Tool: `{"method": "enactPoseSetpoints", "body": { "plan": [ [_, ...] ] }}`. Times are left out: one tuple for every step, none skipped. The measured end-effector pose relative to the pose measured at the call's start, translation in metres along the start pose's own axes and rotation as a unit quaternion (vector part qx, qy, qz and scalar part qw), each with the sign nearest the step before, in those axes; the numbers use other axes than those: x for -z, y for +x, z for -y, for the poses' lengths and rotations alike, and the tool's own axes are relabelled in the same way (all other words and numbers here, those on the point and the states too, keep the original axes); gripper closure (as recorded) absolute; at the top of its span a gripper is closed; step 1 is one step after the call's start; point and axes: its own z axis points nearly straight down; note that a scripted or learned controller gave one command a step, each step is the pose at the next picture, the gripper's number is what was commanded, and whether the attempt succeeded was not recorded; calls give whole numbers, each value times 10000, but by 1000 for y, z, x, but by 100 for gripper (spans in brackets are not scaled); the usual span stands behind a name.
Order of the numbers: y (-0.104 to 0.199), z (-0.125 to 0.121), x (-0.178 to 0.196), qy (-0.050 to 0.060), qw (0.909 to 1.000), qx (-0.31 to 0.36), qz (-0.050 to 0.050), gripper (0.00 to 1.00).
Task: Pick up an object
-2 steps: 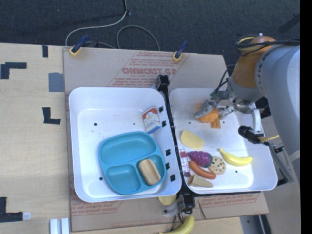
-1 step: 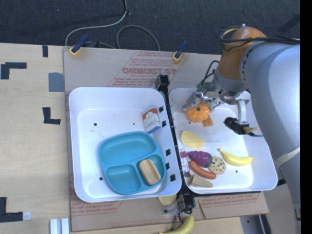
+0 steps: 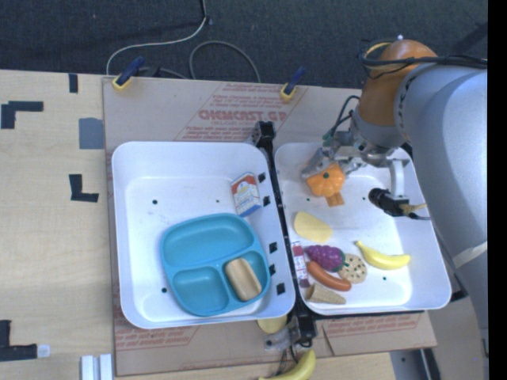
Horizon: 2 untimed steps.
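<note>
Item: pincer (image 3: 331,165), over the right bin's (image 3: 428,295) upper part, directly above an orange toy (image 3: 327,183). You cannot tell how wide it stands.
Step, as you may judge: grasp under way, lift not confirmed.
Next move calls for a straight rise and your check that the toy follows.
Toy: rounded, orange, stubby stem, slick plastic by its look.
</note>
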Motion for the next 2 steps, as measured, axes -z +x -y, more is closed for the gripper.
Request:
{"method": "enactPoseSetpoints", "body": {
  "plan": [
    [-8,69,141,11,10000,-24,-15,100],
    [49,117,115,44,10000,0,-25,100]
  ]
}}
